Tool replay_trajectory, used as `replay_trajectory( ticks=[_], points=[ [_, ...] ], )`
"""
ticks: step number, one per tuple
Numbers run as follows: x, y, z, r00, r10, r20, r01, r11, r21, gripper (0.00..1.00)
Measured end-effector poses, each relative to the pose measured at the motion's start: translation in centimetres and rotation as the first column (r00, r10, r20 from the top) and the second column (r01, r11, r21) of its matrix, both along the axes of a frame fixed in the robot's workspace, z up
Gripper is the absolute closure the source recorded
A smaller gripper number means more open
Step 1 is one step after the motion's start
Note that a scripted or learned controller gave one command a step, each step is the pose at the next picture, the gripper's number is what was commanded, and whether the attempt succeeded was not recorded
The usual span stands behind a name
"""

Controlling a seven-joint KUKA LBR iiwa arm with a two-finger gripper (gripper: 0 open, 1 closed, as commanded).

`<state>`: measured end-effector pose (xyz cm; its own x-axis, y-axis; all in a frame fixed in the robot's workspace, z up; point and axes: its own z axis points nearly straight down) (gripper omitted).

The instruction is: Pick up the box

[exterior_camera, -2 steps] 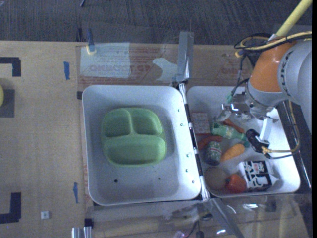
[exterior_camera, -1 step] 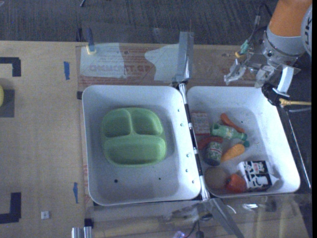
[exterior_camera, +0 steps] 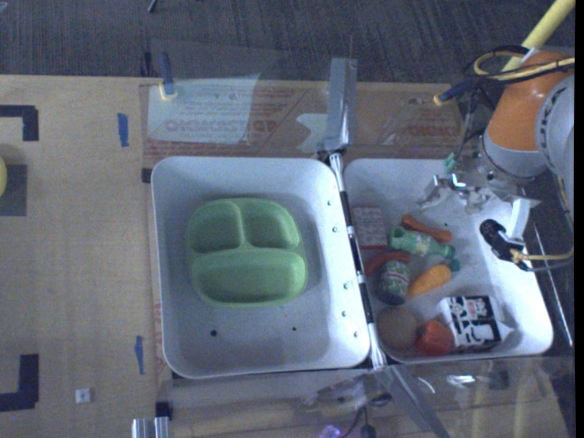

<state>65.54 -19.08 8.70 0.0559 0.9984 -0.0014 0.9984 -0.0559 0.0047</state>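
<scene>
The box lies untouched at the lower right of the right bin. The gripper hovers at the bin's upper right, holding nothing, its opening unclear. Grasp and lift remain.

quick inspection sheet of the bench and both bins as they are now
surface: tan bench bearing two white bins side by side, left bin and right bin
job's things: black-and-white box lying in the right bin's near right corner, untouched
clutter: green divided plate in the left bin; carrot, green bottle, round jar and red piece in the right bin
grippers: gripper over the right bin's far side, apart from the box
cables: yellow and blue leads by the wrist
surroundings: dark carpet
</scene>
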Motion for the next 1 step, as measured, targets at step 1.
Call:
replay_trajectory(
  ticks=[1],
  points=[
    [0.73, 7.4, -0.15, 0.98, -0.197, -0.006, 0.197, 0.98, 0.002, 0.0]
  ],
)
